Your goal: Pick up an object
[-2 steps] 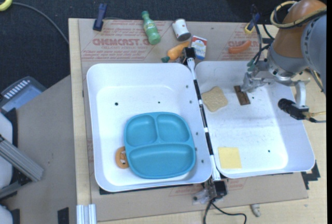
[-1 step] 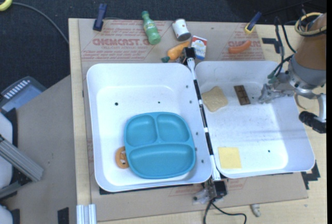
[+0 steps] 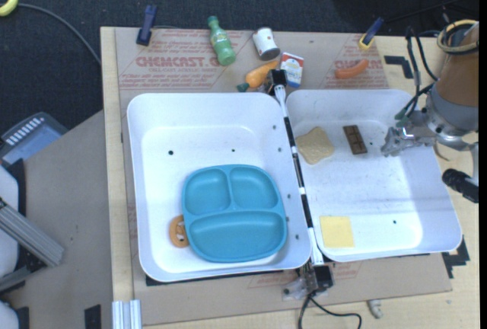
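Counter (image 3: 190, 61) with two white bins | right bin (image 3: 380, 244): brown bar (image 3: 353, 139), tan slice (image 3: 314, 145) | jaws (image 3: 393, 141) beside bar, aperture unclear | advice: centre over bar, descend straight.

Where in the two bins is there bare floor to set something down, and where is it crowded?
Left bin: bare floor along the back, above the blue plate, which crowds the front with a cookie tucked at its left edge. Right bin: bare middle and front right, between the cracker, chocolate bar and cheese slice. The gripper crowds the back right.
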You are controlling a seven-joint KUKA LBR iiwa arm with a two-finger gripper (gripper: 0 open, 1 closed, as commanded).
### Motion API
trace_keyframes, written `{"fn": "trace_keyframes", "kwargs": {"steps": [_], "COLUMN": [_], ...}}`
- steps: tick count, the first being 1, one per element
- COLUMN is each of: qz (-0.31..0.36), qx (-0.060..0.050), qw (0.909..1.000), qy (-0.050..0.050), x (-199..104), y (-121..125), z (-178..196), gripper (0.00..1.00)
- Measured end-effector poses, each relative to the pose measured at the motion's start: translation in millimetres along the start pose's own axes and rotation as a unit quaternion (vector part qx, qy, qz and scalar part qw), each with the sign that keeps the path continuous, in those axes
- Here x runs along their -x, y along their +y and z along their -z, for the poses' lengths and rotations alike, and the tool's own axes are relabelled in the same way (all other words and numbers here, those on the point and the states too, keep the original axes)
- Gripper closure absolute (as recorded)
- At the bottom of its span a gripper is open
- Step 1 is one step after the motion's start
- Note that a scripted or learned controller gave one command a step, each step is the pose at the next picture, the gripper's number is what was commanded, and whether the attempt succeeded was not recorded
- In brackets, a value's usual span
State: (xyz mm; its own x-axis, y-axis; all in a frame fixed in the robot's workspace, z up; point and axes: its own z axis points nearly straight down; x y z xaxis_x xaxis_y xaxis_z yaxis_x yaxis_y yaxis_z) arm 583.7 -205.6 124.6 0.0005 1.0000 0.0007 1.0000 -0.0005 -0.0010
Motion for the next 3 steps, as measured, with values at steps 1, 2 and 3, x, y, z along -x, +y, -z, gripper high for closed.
{"fn": "trace_keyframes", "kwargs": {"steps": [1, 2, 3], "qz": [0.001, 0.000, 0.001], "qx": [0.000, 0.000, 0.001], "qw": [1.0000, 1.0000, 1.0000], "qy": [0.000, 0.000, 0.000], "x": [-23.1, -22.8, -60.9], "y": [-16.2, -16.4, 40.7], "z": [20.5, 20.3, -7.2], "gripper": [1.00, 0.00, 0.00]}}
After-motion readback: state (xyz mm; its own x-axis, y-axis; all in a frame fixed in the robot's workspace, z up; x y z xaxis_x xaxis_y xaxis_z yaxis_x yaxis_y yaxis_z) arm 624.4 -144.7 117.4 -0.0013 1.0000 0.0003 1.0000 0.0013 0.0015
